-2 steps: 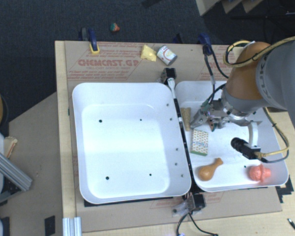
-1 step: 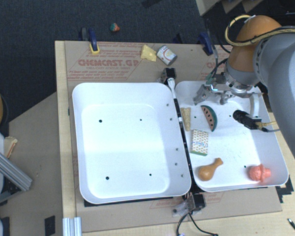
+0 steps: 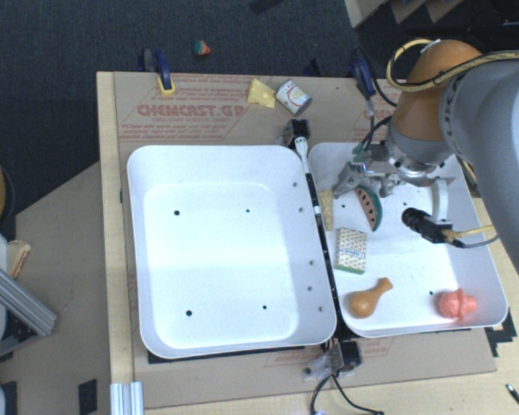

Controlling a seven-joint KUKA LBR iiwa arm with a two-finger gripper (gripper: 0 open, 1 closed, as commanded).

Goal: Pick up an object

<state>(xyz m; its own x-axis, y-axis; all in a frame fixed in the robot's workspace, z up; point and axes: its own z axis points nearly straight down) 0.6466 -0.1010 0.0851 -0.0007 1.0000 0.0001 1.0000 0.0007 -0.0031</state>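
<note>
Watermelon slice toy (image 3: 367, 207) lies in the right bin (image 3: 480, 271) under my gripper (image 3: 369, 180), fingers spread astride it, nothing pinched yet; I judge the approach step, next needing descent and closing.
</note>
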